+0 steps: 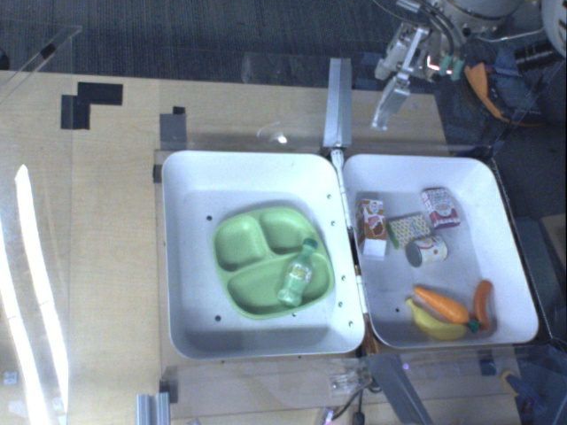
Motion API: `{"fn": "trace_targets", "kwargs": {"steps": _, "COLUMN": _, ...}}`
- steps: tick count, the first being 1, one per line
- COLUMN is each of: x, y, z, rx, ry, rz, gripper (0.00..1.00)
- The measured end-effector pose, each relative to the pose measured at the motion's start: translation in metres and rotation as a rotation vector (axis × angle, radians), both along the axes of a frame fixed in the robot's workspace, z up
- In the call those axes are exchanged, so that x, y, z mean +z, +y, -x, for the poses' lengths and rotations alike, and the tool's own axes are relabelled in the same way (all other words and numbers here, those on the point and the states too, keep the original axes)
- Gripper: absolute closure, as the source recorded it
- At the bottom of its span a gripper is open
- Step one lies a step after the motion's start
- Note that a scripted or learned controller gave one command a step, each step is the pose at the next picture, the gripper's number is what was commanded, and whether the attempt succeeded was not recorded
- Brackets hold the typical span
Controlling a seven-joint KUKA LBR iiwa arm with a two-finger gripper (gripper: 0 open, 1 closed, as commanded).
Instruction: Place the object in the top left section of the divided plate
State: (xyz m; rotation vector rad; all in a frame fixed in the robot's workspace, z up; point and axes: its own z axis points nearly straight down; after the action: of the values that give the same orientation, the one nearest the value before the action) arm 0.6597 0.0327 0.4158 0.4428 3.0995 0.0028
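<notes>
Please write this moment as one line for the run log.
gripper: above bins, open, holding nothing | bottle: on plate, bottom section | top left section: bare

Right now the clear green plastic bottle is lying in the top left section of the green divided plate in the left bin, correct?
Not quite. The camera view shows the clear green plastic bottle lying in the large lower section of the green divided plate, toward its right rim, not the top left section. The plate is in the left white bin, as you said.

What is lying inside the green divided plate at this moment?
A small green bottle lies on its side in the green divided plate, across the large lower section toward the right rim. The plate surface beneath the bottle is covered.
</notes>
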Motion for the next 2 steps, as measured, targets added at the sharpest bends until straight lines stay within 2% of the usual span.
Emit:
{"fn": "trace_targets", "kwargs": {"steps": 1, "x": 0.013, "y": 0.001, "z": -0.002, "rx": 0.002, "ry": -0.009, "rz": 0.000, "gripper": 1.00}}
{"fn": "trace_targets", "kwargs": {"steps": 2, "x": -0.066, "y": -0.092, "z": 0.016, "rx": -0.029, "ry": 0.003, "rz": 0.001, "gripper": 1.00}}
